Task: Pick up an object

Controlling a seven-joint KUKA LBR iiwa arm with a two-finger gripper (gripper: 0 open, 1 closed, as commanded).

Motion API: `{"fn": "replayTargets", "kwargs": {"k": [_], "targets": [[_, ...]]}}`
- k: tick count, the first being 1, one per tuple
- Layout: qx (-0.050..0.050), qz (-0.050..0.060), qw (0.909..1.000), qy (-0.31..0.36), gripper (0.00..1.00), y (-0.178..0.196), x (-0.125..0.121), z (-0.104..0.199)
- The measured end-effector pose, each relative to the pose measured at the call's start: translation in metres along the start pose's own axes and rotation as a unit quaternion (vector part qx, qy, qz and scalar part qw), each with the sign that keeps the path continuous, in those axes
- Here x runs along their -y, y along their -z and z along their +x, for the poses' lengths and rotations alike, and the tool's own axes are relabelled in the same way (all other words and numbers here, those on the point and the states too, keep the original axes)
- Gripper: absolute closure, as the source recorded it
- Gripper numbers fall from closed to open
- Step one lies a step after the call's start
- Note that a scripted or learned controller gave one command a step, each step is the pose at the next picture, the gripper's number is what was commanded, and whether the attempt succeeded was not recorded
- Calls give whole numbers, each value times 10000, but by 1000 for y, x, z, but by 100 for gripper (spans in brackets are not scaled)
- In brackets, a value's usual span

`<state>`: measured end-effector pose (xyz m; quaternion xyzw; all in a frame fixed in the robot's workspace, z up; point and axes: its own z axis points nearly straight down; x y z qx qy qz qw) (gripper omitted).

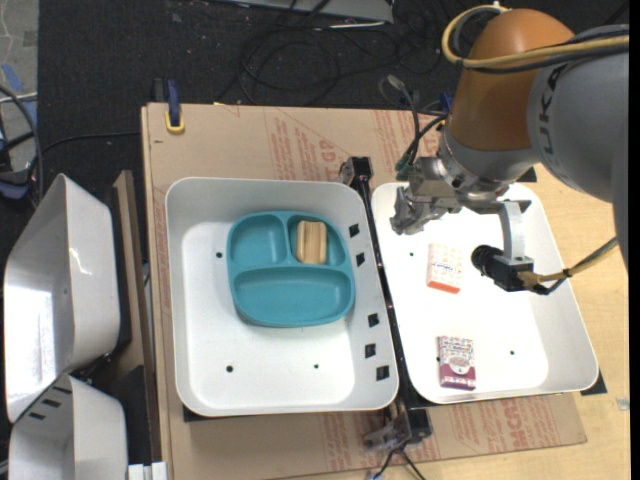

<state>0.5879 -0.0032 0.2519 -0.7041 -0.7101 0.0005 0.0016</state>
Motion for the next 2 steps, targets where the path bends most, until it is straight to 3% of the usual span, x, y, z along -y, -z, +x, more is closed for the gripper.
{"fn": "replayTargets", "kwargs": {"k": [2], "targets": [[5,-5,10000,-5,100,-5,5,100]]}}
